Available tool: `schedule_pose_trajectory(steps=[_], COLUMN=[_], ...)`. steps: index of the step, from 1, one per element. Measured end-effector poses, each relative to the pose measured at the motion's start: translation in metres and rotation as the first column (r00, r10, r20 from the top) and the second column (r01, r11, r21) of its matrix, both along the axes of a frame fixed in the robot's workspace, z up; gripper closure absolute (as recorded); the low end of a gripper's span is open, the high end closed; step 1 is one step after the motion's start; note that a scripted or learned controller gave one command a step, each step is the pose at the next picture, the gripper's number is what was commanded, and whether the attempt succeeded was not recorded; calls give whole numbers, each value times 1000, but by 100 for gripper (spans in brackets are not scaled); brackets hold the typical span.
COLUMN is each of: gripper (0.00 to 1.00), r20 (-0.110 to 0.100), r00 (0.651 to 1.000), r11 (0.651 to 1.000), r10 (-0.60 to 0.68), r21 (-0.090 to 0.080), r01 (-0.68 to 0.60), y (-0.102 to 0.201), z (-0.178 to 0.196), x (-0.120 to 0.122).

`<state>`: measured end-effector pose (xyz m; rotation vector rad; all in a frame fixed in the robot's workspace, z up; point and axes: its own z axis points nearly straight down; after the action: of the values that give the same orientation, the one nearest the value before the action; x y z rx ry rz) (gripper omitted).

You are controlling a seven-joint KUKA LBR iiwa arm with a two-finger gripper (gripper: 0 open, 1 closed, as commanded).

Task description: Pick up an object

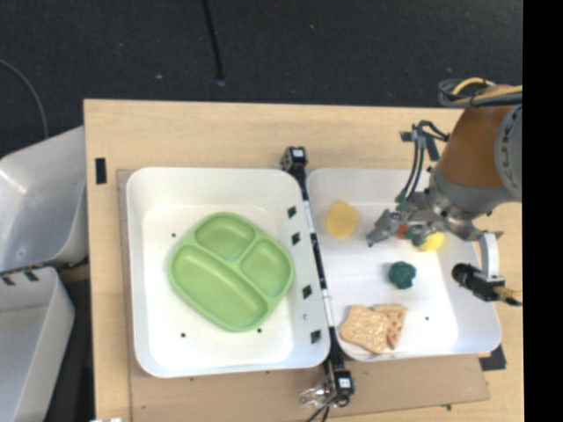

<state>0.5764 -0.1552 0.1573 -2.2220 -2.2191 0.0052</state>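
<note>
End effector [406, 229] beside upright yellow block [342, 219]

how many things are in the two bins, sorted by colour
green: 2, the divided plate in the left bin and the small dark green lump in the right bin
yellow: 2, the block and a piece beside the gripper
tan: 1, the toast
total: 5

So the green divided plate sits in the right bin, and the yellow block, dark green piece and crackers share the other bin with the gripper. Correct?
Not quite. The camera view shows the green divided plate in the left bin, not the right. The rest holds: the yellow block, dark green piece and crackers lie in the right bin, where the gripper is.
</note>
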Motion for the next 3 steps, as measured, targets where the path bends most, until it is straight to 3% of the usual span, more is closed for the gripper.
schedule_pose_trajectory(steps=[1, 2, 3], gripper=[0, 100, 100], r20=[-1, 5, 11], r00=[1000, 1000, 1000], r11=[1000, 1000, 1000], r10=[-1, -5, 4], r21=[1, 0, -1], r01=[1, 5, -4], y=[-1, -2, -5], z=[-53, -39, 21], x=[-1, 0, 11])
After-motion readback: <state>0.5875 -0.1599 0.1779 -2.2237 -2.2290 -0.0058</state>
